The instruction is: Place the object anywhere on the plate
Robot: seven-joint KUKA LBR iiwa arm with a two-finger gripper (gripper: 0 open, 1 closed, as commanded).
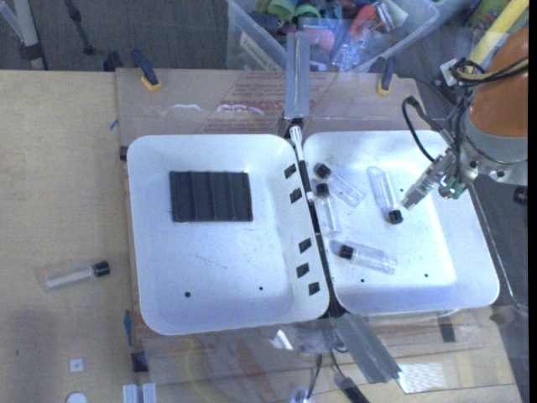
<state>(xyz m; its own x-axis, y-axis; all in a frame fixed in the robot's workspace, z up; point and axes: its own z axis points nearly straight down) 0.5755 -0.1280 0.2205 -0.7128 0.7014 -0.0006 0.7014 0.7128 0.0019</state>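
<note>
The plate point(211, 196) is a black ridged rectangle lying flat in the left bin point(159, 300). Several clear vials with black caps lie in the right bin point(470, 284). One vial point(383, 188) lies near the bin's middle with its cap toward the front, another vial point(367, 257) lies nearer the front, and two more vials point(329, 215) lie close to the divider. My gripper point(413, 198) hangs over the right bin, its tip just right of the middle vial and close to that vial's cap. Nothing shows in the gripper.
A raised divider point(306, 225) with black tabs separates the bins. A stray vial point(71, 273) lies on the wooden bench left of the left bin. A clear tub point(327, 11) of colourful items stands behind the bins. Cables hang by the wrist at the right.
</note>
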